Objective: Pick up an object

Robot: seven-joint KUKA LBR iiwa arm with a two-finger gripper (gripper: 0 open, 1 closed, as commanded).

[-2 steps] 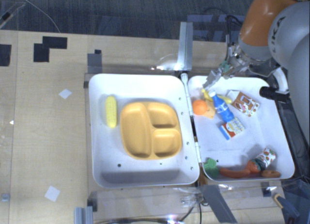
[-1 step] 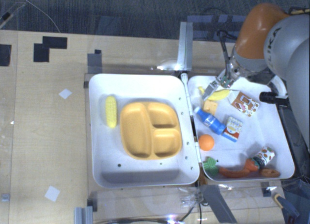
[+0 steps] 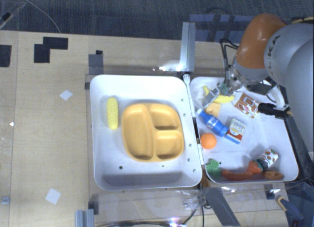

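Observation:
The right bin (image 3: 284, 137) holds several small objects. A yellow piece (image 3: 214, 107) lies near its upper left corner, with a blue bottle (image 3: 214, 122) just below it and an orange ball (image 3: 209, 141) further down. My gripper (image 3: 222, 92) hangs low over the bin's upper left part, right at the yellow piece and a yellow-green scrap (image 3: 224, 99). Whether it touches either of them is not clear, as the wrist hides the contact.
In the right bin also lie a small white carton (image 3: 237, 128), a brown packet (image 3: 246, 105), a green item (image 3: 213, 166), a red-orange vegetable (image 3: 248, 173) and a small can (image 3: 269, 158). The left bin (image 3: 98, 167) holds a corn cob (image 3: 112, 112) and a yellow divided plate (image 3: 151, 131).

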